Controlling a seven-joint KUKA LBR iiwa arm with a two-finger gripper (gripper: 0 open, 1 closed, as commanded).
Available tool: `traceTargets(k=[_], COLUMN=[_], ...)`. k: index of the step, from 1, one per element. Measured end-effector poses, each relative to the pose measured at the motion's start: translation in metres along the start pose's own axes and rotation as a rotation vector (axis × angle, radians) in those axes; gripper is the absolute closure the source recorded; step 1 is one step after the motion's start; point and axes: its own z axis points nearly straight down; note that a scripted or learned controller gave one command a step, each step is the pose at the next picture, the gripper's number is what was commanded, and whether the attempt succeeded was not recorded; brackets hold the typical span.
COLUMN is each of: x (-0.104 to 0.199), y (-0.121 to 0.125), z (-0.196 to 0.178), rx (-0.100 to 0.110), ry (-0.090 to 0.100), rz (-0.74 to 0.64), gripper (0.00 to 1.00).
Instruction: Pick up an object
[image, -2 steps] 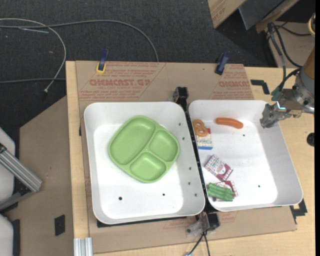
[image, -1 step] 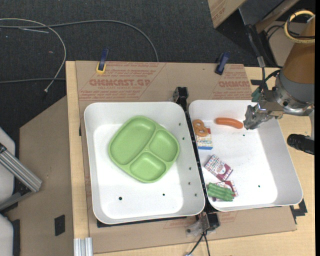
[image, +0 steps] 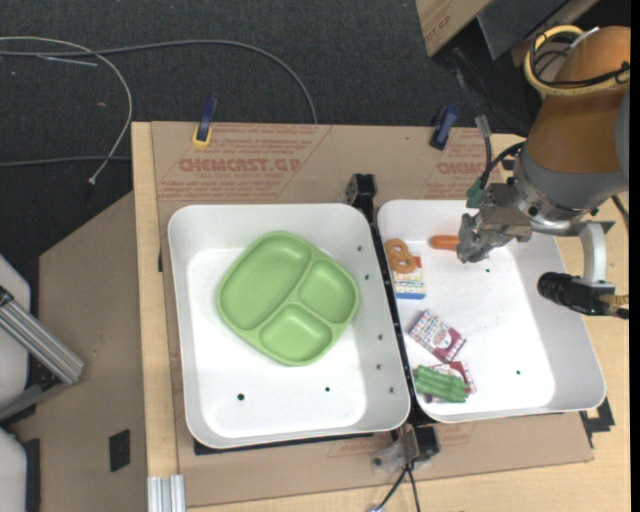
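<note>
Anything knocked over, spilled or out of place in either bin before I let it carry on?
Nothing stands out. The green divided plate lies flat in the left bin; the small packets lie loose in the right bin, none spilled. The gripper hangs over the orange piece.

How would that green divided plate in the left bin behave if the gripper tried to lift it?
The green divided plate looks like moulded plastic, so probably stiff and light. It lies flat on the left bin, so it is unlikely to roll or tip. Its broad, smooth, low rim may slip from the gripper.
</note>
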Motion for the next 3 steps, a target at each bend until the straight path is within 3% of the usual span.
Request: traceTargets(k=[2, 3], x=[0.093, 0.154], y=[0.014, 0.019], z=[0.012, 0.026], rx=[-0.003, -0.002], ry=[-0.001, 0.0], rz=[0.0, -0.001], gripper=[1.0, 1.0])
